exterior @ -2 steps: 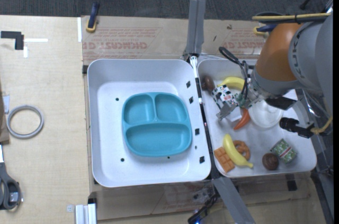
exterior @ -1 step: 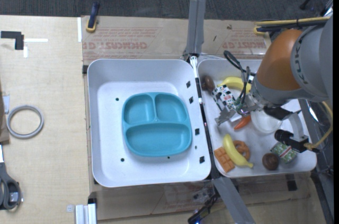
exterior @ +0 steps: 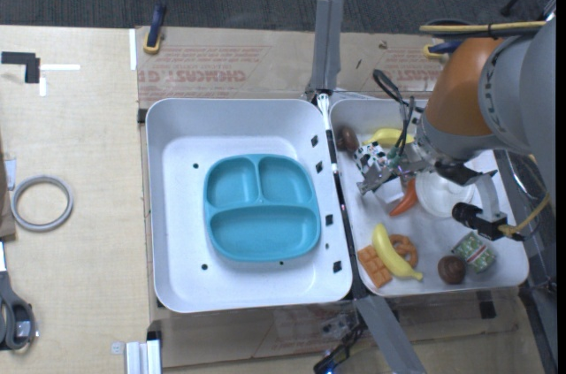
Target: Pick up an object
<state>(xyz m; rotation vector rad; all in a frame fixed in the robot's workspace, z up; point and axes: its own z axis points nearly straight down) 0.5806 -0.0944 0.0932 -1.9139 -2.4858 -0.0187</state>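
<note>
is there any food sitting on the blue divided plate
No, the blue divided plate has bare compartments; the banana lies in the right bin.

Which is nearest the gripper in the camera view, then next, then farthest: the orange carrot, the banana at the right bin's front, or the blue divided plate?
From the gripper:
1. Orange carrot, just beside it in the right bin.
2. Banana, toward that bin's front edge.
3. Blue divided plate, in the left bin.

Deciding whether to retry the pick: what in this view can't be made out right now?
- Gripper: fingers too small and cluttered in the camera view; open, shut or holding cannot be told.
- Black-and-white item beside it: too small to identify.
- Right bin: its upper right part is hidden by the arm.
- Carrot: upper end hidden by the gripper.
</note>
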